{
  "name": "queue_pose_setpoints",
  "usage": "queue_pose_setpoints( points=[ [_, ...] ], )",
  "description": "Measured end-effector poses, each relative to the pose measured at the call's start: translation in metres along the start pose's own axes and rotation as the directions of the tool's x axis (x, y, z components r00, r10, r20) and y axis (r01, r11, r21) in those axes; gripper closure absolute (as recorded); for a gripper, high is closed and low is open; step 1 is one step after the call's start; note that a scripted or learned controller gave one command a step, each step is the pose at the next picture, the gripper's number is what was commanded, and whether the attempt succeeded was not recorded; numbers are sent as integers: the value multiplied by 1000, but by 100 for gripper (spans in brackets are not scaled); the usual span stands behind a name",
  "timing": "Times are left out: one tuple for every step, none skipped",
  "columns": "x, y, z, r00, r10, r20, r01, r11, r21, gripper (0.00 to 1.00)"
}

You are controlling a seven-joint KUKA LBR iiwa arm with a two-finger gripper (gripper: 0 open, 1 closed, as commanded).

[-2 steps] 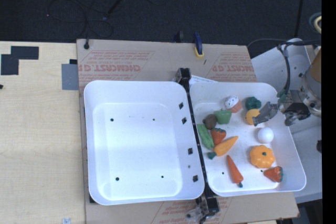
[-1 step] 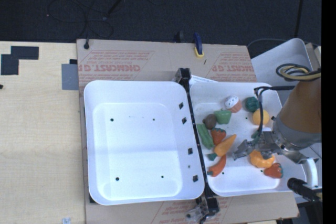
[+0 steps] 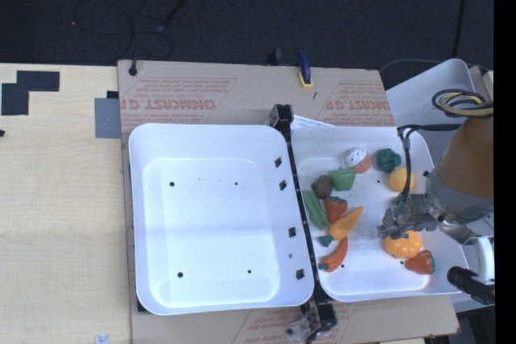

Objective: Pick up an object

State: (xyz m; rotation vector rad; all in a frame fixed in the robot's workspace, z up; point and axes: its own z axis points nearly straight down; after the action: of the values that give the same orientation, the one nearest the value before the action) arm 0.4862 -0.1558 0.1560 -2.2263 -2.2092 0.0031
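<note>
Orange carrot-shaped toy (image 3: 346, 223) is lying in the right bin (image 3: 379, 291), left of the gripper (image 3: 401, 223), long axis slanting, narrow end pointing up-right. Gripper is hovering just above a yellow-orange toy (image 3: 402, 244); jaw state cannot be told.

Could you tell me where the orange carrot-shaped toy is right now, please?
The carrot lies in the right bin, near its middle, just below a red toy and above a red pepper.
</note>
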Motion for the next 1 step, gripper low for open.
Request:
queue_pose_setpoints(
  points=[
    [35,-8,71,1000,-8,3,8,1000,-5,100]
  ],
)
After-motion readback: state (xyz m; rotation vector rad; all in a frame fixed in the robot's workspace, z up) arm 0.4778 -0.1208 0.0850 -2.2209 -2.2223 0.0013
